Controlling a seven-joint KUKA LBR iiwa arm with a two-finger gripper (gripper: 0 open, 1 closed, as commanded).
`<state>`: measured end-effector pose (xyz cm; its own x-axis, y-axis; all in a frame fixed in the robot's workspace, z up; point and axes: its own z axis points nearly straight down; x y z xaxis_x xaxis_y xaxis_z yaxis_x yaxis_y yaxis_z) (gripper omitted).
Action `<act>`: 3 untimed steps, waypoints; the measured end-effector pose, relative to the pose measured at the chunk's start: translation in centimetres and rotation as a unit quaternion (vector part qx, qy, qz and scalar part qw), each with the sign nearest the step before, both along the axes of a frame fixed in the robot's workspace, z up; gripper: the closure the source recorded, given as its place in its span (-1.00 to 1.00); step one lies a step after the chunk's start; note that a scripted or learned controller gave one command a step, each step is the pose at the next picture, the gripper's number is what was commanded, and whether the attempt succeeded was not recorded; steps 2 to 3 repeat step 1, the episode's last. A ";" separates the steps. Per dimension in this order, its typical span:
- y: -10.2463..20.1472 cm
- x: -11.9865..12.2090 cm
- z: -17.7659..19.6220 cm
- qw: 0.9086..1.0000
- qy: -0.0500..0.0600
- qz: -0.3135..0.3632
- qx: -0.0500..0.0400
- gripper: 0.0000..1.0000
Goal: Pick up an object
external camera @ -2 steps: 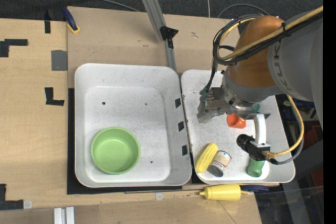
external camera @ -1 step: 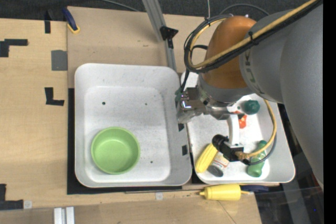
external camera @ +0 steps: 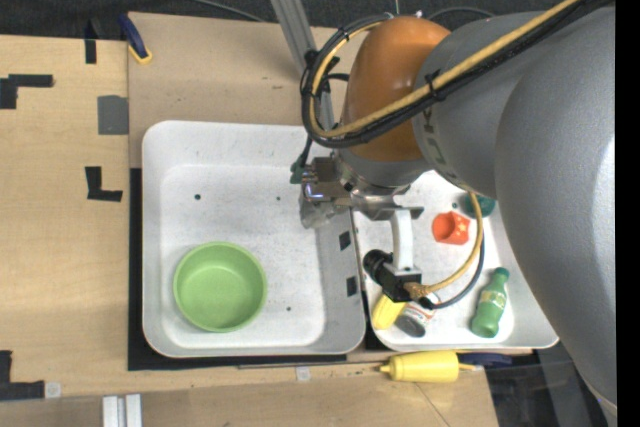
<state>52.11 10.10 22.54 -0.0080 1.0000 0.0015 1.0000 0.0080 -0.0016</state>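
My gripper [external camera: 314, 197] hangs low over the right edge of the left bin [external camera: 160, 155], close to the wall between the two bins. Nothing shows held in it. A green bowl [external camera: 219, 286] sits upright in the left bin's front left corner, well apart from the gripper. In the right bin [external camera: 520, 335] lie an orange piece [external camera: 451, 227], a green bottle [external camera: 490, 303], a yellow object [external camera: 385, 314] and a small can-like item [external camera: 416, 319]. The arm hides much of the right bin's back part.
A yellow bottle [external camera: 425, 367] lies on the bench just in front of the right bin. A teal thing [external camera: 486, 205] peeks out beside the arm. The grey arm and its orange band [external camera: 385, 90] cover the upper right.
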 end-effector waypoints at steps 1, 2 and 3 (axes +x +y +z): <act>-0.4 0.0 -0.1 1.000 0.001 -0.003 -0.001 -1.00; -0.4 0.0 -0.1 1.000 0.001 -0.003 -0.001 -1.00; -0.4 0.0 -0.1 1.000 0.001 -0.003 -0.001 -1.00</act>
